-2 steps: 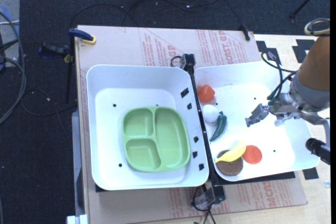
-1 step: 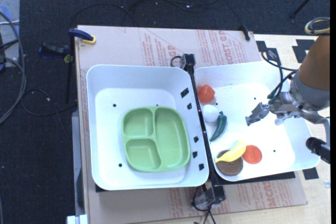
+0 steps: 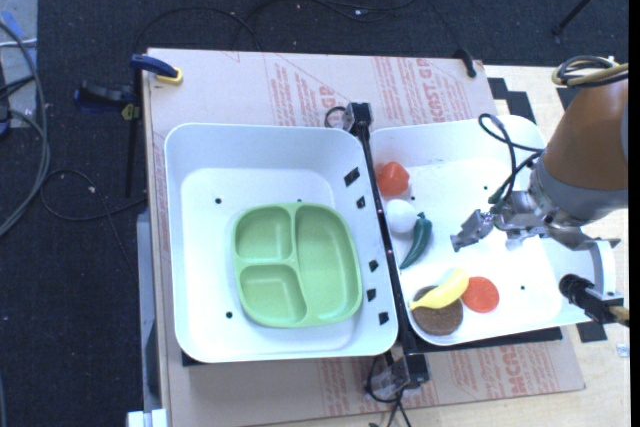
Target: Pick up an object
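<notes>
Worktop (image 3: 260, 95) layout, left to right: the left bin (image 3: 190, 215) carries a green divided tray (image 3: 298, 265) near its centre. The right bin (image 3: 440, 140) carries all loose items, grouped against its left wall and near its front edge.

Along the left wall of the right bin lie an orange-red round piece (image 3: 393, 178), a white egg-shaped piece (image 3: 400, 214) just in front of it, and a dark green pepper (image 3: 418, 240) touching or nearly touching the egg. Near the front edge lie a yellow banana (image 3: 444, 291), a brown disc (image 3: 438, 318) partly under it, and a red round slice (image 3: 481, 294) just beside the banana.

The claw (image 3: 478, 230) hangs over the middle of the right bin, pointing toward the left wall. Nothing is visible between its fingers; their degree of opening cannot be determined from this view.

Key relation: the green pepper is judged the nearest candidate. It lies just left of the claw, toward the bin's left wall. Its long axis runs roughly from the back toward the front of the bin, tilted slightly. A grasp would probably need to close across this axis. The neighbouring egg may interfere.
</notes>
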`<state>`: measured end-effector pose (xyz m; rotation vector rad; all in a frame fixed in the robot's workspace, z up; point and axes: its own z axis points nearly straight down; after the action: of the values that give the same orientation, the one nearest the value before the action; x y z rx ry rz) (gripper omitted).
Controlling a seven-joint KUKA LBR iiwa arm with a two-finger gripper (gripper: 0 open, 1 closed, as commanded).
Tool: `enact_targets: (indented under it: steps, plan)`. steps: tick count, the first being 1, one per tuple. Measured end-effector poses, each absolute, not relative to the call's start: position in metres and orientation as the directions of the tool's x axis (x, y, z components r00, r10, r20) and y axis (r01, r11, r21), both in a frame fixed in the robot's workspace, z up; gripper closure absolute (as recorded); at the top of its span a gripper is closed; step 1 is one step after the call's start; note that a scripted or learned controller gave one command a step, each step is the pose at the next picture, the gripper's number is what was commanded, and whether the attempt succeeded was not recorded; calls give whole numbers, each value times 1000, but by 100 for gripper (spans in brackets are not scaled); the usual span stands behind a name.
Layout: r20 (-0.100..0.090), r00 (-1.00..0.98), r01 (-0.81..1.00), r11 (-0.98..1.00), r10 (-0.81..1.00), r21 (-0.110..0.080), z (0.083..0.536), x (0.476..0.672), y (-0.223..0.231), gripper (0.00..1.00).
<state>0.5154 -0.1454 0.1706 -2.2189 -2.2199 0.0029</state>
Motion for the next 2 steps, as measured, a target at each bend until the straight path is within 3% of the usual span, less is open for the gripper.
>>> enact_targets:
  steps: [2]
  plan:
    - [-2,1,1000,-1,1000,5,95,525,-149,0]
